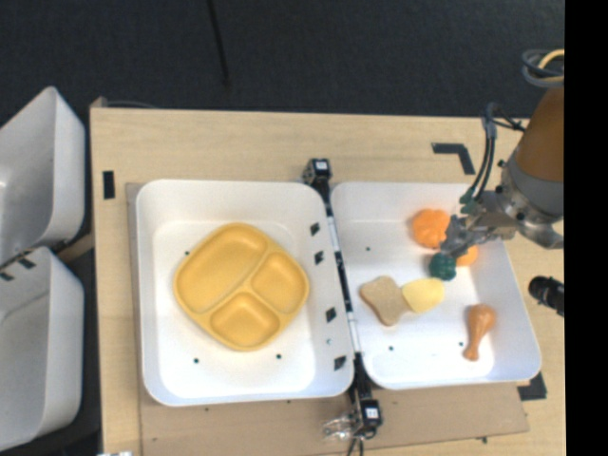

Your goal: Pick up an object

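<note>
End effector [456, 245] down in the right bin [380, 350], crowding the toys at the back.
It hovers right over a small dark green piece [443, 267] and an orange toy [429, 226], with another orange bit [466, 255] peeking out beside it; whether it is gripping anything I cannot tell from this angle. The risk, as I read it: these pieces sit touching, so a closing grip may pinch two or shove one aside and come up empty. The green piece is small, rounded and glossy, likely slippery. A yellow lemon-like toy [424, 295], a tan bread slice [382, 299] and a drumstick [478, 329] lie nearby; the yellow tray [241, 285] fills the left bin [161, 369].
</note>
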Controlling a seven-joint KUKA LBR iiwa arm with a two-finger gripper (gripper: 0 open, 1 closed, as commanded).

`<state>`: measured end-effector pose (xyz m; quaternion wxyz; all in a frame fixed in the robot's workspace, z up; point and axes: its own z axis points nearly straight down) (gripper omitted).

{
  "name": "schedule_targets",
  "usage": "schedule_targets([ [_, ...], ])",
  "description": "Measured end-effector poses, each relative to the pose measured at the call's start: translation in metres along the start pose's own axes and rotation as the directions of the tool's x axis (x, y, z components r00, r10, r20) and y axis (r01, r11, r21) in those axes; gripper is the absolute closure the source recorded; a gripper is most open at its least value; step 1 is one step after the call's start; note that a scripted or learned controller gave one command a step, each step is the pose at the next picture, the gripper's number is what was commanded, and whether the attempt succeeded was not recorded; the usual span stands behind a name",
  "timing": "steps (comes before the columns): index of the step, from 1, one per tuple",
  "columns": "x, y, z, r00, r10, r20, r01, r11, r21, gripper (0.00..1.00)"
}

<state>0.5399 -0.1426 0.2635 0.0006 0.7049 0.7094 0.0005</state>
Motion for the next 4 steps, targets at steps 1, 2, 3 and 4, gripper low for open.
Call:
schedule_targets([
  [1, 0.054, -0.003, 0.011, 1.0, 0.001, 0.0, -0.001, 1.0, 0.001, 1.0],
  [2, 0.1, 0.005, 0.006, 1.0, -0.001, -0.002, 0.001, 1.0, 0.0, 1.0],
  [3, 0.144, 0.008, 0.017, 1.0, 0.002, 0.0, -0.002, 1.0, 0.002, 1.0],
  [4, 0.193, 0.017, 0.011, 1.0, -0.002, -0.002, 0.002, 1.0, 0.0, 1.0],
])
